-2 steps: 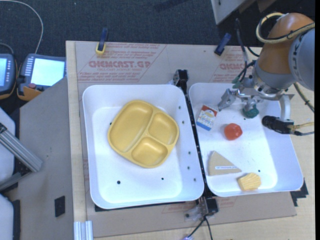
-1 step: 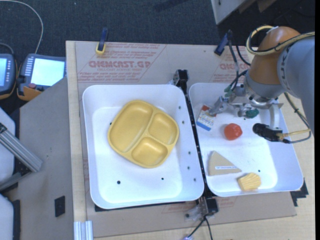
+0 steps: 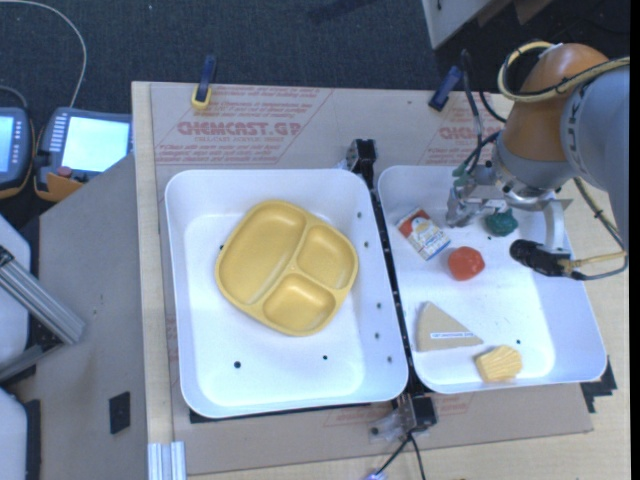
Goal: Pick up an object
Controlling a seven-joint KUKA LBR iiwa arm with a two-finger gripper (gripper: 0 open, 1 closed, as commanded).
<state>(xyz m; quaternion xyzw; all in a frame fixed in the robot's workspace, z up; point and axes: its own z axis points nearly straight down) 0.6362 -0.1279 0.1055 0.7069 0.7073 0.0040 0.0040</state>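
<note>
Hovering hand (image 3: 462, 211) beside a small red-and-white carton (image 3: 424, 236).

In the right bin (image 3: 570, 318), a small red-and-white carton (image 3: 424, 236) is seen lying tilted, a red tomato (image 3: 465, 263) beside it, a tan wedge (image 3: 446, 330) lying flat, and a yellow piece (image 3: 498, 364) near the front rim.
</note>
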